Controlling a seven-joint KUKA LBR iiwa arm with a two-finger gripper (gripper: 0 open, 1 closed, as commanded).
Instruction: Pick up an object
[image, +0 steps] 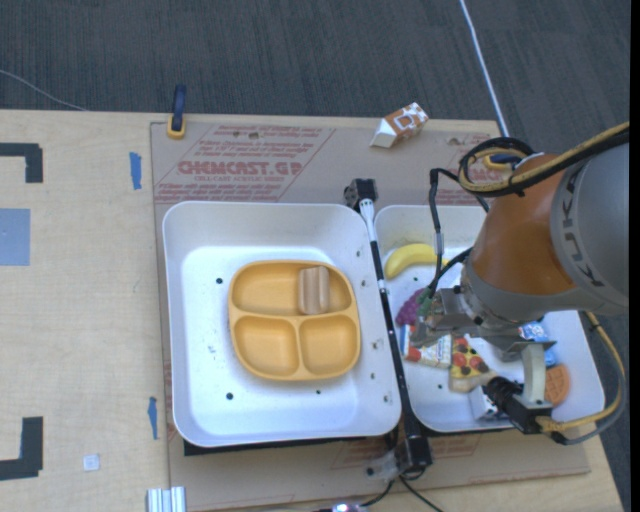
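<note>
Whether the gripper (437, 322), low among toy food in the right bin (590, 400), is pinching anything cannot be told; the board (240, 165) reads "CHEMCAST".

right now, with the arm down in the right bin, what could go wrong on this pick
1. The toys in the right bin lie packed together: pizza slice, grapes and banana. A grasp here could catch two, or push one away.
2. The arm covers much of that bin, so whatever is under it can't be checked.
3. The black cable loops close above the banana and might snag.
</note>
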